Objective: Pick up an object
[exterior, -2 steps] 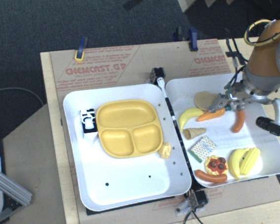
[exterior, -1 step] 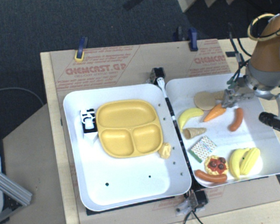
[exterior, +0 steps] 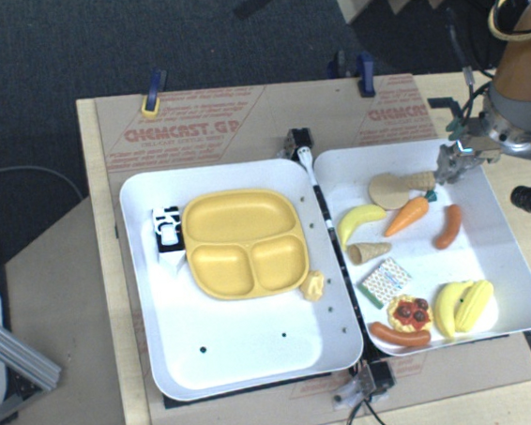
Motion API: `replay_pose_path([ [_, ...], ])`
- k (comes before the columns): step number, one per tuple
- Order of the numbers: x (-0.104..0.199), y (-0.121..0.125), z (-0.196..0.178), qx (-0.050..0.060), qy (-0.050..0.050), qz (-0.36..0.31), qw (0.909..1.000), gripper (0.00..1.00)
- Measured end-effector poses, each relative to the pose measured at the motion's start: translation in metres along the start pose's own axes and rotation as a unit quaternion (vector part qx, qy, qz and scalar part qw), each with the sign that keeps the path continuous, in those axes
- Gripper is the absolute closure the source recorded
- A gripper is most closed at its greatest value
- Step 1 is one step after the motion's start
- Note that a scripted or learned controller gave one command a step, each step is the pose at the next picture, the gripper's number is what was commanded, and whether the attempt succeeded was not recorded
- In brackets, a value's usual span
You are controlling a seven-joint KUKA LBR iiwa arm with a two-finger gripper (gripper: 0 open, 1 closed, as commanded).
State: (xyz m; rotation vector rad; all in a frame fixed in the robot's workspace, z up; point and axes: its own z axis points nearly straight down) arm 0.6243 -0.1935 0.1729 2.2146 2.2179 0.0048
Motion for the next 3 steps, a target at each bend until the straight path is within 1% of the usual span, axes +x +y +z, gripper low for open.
replay_pose_path([
  [1, -0.001, 0.002, -0.055, -0.001, 0.000, 0.000, 1.0000, 1.00],
  [2, 0.050, 0.001, -0.052, 0.004, 0.003, -0.002, 1.0000, 1.00],
  [3, 0.099, -0.018, -0.043, 0.006, 0.003, -0.002, 1.0000, 1.00],
])
